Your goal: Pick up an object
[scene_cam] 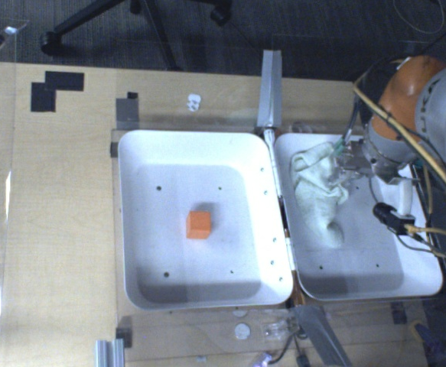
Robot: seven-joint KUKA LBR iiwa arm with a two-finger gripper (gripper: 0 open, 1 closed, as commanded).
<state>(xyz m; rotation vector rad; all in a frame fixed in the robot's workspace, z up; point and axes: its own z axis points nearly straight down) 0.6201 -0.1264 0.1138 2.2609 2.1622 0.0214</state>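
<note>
An orange cube [199, 225] rests near the middle of the left bin [142, 281]. A crumpled pale cloth [316, 192] lies in the upper left part of the right bin [360, 285]. My gripper [346, 159] is low over the right bin's upper half, at the cloth's right edge. The cloth seems bunched up toward the gripper, but the wrist hides the contact point.
A metal divider post [268, 90] stands at the back between the two bins. Cables [406, 228] loop from the arm over the right bin's right side. A black office chair base [146, 6] is on the floor beyond the bench.
</note>
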